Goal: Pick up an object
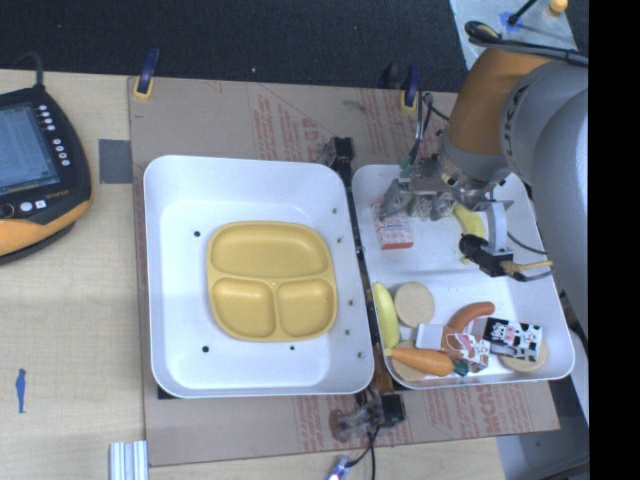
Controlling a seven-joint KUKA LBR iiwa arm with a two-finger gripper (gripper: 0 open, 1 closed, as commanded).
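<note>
Pale tabletop (70,318), two white bins, and the tool (400,204), whether spread or closed I can't tell, hovers just above a small packet (394,234): probably light, thin, best pinched across its edges.

Faint red print on the cardboard sheet (300,108) is too blurred to read

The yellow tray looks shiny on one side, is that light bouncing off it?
Camera view: yes, the yellow tray has a pale sheen on its left part; the left bin glares bright white around it; the arm at the right looks soft and blurry.
</note>
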